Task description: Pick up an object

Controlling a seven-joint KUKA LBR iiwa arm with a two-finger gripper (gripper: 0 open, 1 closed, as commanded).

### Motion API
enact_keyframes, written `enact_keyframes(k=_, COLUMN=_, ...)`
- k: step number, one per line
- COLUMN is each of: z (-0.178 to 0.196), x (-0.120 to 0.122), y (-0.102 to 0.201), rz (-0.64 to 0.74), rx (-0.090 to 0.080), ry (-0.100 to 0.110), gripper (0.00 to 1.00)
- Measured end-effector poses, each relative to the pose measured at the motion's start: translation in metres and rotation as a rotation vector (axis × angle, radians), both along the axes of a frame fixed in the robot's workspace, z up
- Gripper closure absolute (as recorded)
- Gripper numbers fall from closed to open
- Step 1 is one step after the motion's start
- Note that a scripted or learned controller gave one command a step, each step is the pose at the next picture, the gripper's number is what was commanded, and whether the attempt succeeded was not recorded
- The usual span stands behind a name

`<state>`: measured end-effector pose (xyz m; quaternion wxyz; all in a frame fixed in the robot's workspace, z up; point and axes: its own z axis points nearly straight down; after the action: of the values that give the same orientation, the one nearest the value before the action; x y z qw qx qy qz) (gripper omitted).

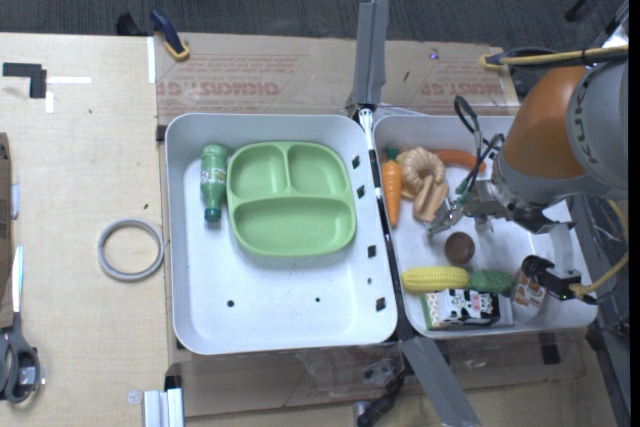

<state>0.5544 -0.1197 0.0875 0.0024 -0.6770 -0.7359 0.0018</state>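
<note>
Camera view: gripper [452,215] low in right bin [560,320], mid-bin, above brown ball [459,246], beside pretzel [420,170]. Grip state: cannot tell. Risk: crowded toys, corn [433,278] and carrot [391,191] near; ball may roll, fingers snag neighbour.

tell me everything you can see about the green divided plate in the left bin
The green divided plate is a pale green, rounded-rectangle tray that looks like smooth plastic, with a raised rim and three compartments: two smaller ones along the far side and one long one along the near side. It lies flat, right way up, in the far half of the left white bin. A small green bottle lies just beside its left edge; whether they touch is unclear.
</note>
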Motion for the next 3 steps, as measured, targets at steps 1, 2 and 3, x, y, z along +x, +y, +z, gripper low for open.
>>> enact_keyframes(k=1, z=0.000, x=0.000, y=0.000, rz=0.000, rx=0.000, ry=0.000, gripper=0.00)
enact_keyframes(k=2, z=0.000, x=-0.045, y=0.014, rz=0.002, rx=0.001, ry=0.001, gripper=0.00)
enact_keyframes(k=3, z=0.008, x=-0.044, y=0.013, rz=-0.002, rx=0.002, ry=0.001, gripper=1.00)
